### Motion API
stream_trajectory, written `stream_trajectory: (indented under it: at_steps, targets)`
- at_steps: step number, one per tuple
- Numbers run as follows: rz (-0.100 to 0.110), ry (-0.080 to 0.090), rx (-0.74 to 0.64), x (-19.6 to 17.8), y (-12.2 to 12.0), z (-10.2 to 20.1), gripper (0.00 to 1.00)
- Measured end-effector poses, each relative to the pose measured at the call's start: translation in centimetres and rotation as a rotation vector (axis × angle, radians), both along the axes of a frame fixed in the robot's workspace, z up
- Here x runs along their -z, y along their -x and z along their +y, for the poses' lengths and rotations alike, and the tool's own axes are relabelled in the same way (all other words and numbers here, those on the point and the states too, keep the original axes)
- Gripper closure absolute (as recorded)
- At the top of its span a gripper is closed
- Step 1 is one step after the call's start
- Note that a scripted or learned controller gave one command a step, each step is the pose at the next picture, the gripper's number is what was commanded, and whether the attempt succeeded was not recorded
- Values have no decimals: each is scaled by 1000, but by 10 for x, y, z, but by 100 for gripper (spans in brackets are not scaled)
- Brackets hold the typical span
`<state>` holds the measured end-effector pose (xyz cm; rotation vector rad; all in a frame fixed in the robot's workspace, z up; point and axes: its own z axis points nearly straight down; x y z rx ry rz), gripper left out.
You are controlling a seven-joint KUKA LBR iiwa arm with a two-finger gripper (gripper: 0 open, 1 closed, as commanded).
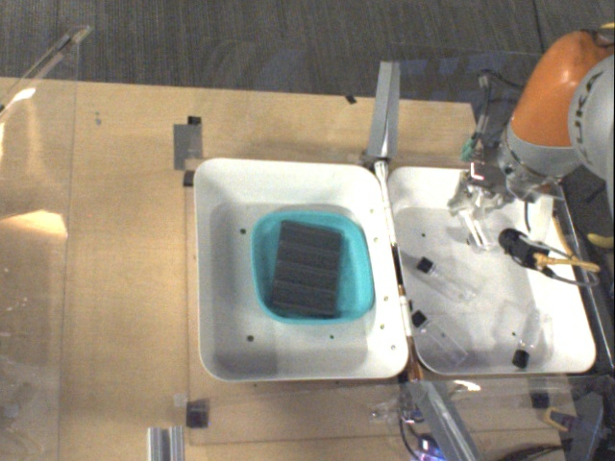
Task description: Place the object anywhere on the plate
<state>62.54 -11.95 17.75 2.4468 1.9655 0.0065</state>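
**Dark block lies on teal plate in left bin; end effector over right bin**

Camera view, looking down at a slant on a pale wooden tabletop (115,257). Two shallow white bins sit side by side on it, their inner walls almost touching.

The left bin (219,209) holds a teal plate (361,257) with rounded corners, set near the bin's middle. On the plate lies a dark grey block (307,269), rectangular, with ridges running across its top. It lies flat and turned slightly off square to the plate. All of it sits within the plate's rim, with teal showing on every side.

The right bin (480,325) holds three small clear tubes with black caps. One (437,275) lies near the bin's left wall, about halfway down. A second (430,329) lies below it, closer to the near edge. A third (527,344) is at the near right corner, its cap toward the rim. All three lie well apart from each other.

The arm (553,94), grey with an orange band, reaches in from the upper right. Its end effector (473,217) is over the far part of the right bin, well apart from the plate and the block. From this angle I cannot tell whether the end effector is spread or pressed together.

A grey metal bar (386,104) stands at the far side of the bins, in line with the gap between them. Dark carpet (240,17) lies beyond the tabletop.
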Motion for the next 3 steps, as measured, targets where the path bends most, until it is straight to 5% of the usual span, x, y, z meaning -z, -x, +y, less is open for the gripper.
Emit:
stream_trajectory:
  at_steps: [1,2,3]
  targets:
    - [0,1,-307,-8,53,68,100]
    - [1,1,-380,-7,104,147,100]
    - [0,1,-379,-7,104,146,0]
